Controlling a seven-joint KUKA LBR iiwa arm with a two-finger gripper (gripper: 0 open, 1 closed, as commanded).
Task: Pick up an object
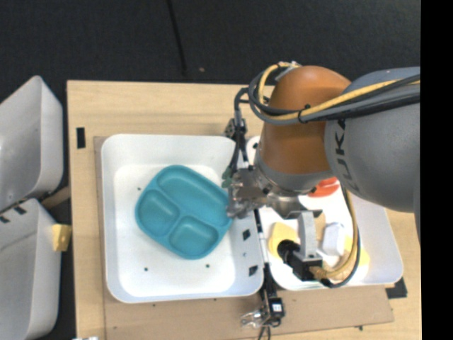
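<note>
The gripper (237, 195) sits low over the inner wall of the left bin (113, 211), at the right rim of the blue divided plate (182, 210); whether it is open or closed cannot be told; the plate lies flat just left of it; grey arm (368, 154) letters read partly "U".

The left shallow white plastic bin (120, 190) has bare floor along its upper, left and lower sides, around the teal three-compartment plastic plate (182, 211) lying at its middle. The grey arm with its orange band (301, 129) hangs over the divide between the bins and covers most of the right white bin (386, 250).
</note>
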